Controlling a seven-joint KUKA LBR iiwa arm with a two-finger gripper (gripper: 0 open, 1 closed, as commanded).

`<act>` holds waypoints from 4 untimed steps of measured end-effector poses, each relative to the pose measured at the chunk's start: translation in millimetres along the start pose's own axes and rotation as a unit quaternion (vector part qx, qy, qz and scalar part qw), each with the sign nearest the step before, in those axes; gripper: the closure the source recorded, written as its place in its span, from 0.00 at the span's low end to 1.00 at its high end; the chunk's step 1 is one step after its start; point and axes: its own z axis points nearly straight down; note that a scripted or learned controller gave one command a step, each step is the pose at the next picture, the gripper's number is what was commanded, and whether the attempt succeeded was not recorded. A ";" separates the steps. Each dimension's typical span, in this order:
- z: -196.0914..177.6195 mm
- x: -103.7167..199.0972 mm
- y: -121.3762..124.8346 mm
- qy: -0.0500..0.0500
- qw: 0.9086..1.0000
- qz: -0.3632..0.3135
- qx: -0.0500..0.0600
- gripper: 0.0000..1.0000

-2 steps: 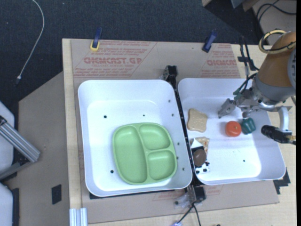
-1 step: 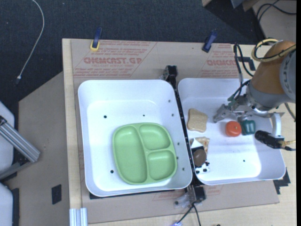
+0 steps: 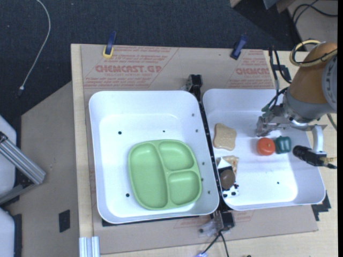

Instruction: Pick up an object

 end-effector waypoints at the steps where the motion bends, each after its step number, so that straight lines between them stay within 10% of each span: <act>1: -61.5 -1.0 -5.1 -0.001 1.000 0.000 -0.003 1.00; 3: -170.6 -10.5 -3.7 -0.002 1.000 0.000 -0.003 1.00; 4: -160.1 51.2 -14.9 0.002 1.000 -0.003 0.002 1.00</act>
